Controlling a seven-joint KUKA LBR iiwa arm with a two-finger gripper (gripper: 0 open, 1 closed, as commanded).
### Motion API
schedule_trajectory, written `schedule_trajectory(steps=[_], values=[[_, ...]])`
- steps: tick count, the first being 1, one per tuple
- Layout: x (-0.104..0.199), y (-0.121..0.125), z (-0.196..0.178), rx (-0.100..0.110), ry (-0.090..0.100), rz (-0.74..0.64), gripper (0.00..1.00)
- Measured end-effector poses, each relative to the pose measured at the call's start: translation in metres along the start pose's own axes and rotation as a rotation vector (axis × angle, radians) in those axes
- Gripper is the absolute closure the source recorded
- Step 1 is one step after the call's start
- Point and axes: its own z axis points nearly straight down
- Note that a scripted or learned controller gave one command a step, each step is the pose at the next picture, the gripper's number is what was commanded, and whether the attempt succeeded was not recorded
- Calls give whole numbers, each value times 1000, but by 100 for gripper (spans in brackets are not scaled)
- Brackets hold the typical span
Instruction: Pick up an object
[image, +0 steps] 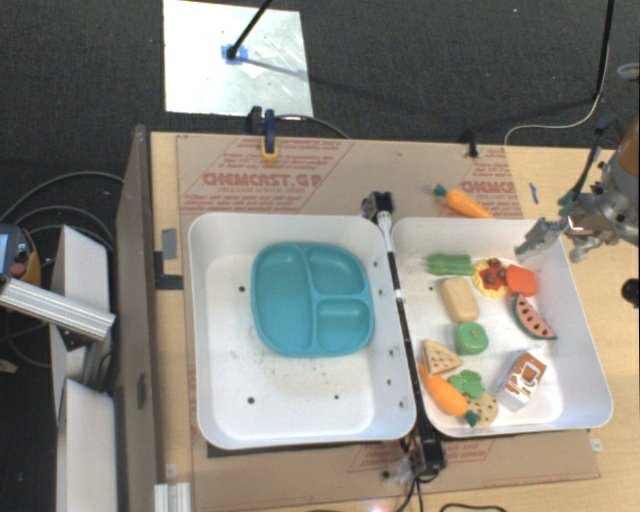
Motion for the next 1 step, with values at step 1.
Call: schedule_trajectory(steps=[1], values=[[43, 28, 128, 8, 4, -5, 0]])
